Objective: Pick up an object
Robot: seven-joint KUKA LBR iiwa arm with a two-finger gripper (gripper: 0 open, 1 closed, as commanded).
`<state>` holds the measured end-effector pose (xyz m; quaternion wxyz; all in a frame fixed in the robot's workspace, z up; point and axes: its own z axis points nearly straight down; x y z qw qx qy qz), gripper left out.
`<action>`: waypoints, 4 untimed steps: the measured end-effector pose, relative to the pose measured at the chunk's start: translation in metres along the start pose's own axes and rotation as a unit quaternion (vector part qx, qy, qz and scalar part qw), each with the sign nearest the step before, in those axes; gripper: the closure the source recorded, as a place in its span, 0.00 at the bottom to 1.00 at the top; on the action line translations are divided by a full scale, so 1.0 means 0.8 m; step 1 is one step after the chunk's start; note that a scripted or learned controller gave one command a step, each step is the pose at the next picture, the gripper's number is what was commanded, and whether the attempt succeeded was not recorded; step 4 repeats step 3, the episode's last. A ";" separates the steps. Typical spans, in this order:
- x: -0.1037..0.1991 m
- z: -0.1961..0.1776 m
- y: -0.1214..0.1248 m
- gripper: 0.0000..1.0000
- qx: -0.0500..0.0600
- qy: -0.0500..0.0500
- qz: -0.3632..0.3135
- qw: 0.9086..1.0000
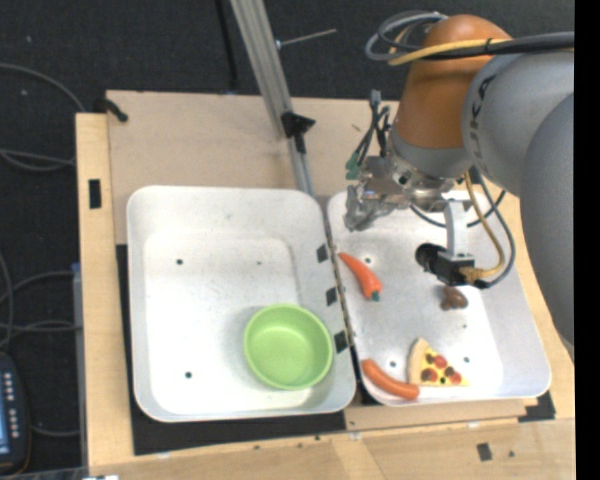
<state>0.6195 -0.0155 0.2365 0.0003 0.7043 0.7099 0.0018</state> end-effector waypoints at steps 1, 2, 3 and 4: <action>0.060 0.006 0.023 1.00 0.001 0.000 0.000 1.000; 0.126 0.009 0.022 1.00 0.001 0.000 0.000 1.000; 0.121 0.008 0.022 0.00 0.001 -0.002 0.002 1.000; 0.121 0.008 0.022 0.00 0.001 -0.002 0.002 1.000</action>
